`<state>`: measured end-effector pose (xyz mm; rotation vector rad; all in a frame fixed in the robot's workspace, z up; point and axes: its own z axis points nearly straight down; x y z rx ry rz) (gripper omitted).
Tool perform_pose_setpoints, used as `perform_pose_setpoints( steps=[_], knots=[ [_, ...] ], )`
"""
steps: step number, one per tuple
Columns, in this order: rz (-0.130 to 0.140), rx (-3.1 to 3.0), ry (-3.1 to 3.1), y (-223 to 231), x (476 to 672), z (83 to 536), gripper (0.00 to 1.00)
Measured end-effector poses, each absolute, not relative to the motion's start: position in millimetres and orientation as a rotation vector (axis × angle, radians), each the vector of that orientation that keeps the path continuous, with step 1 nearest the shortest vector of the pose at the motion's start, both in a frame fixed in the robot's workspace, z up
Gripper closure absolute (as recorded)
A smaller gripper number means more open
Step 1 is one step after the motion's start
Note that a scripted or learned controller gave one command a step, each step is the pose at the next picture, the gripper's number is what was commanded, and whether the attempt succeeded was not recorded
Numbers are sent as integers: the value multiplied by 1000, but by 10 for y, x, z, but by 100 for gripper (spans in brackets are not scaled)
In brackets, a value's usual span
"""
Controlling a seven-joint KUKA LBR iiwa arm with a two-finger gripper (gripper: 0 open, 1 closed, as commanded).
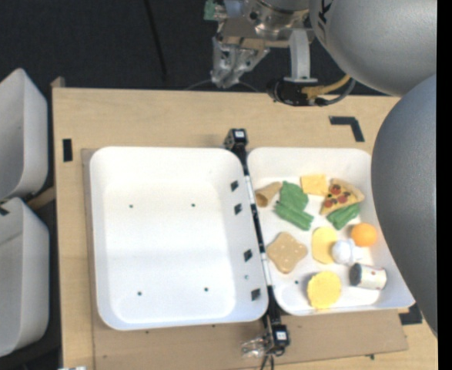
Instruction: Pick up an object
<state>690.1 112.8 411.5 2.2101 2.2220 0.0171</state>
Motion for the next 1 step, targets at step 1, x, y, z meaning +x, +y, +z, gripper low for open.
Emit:
perform_pose_setpoints(
  steps=[1],
  knots=[
    [-9,2218,2231,1647,6801,3179,100]
  ],
)
